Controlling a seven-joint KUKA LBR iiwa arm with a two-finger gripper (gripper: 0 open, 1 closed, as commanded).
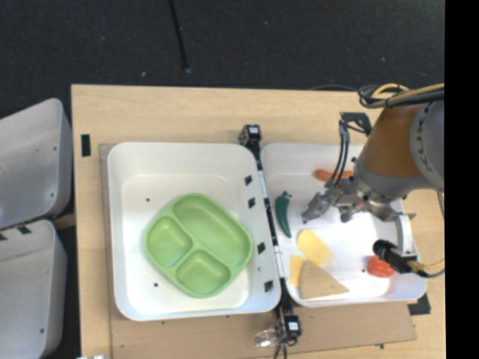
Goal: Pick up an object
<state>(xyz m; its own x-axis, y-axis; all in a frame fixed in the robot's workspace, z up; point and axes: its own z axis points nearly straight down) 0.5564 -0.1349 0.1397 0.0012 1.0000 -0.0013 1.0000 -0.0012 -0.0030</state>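
Observation:
My gripper point(328, 214) hangs over the right bin point(352, 294), just above its floor, and is open with only white floor between its fingers. A dark green pepper point(284, 212) lies to its left by the bin wall. Just below the gripper sits a yellow rounded piece point(314, 247). A tan wedge point(318, 281) lies at the bin's front edge. An orange carrot-like piece point(326, 176) pokes out behind the wrist cables. A red piece point(379, 267) rests at the front right, beside a black part of the arm.
The left bin point(127, 290) holds a green divided plate point(197, 244). A ridge with black clips point(263, 200) separates the two bins. The arm with its orange band point(397, 144) covers the right bin's back right corner.

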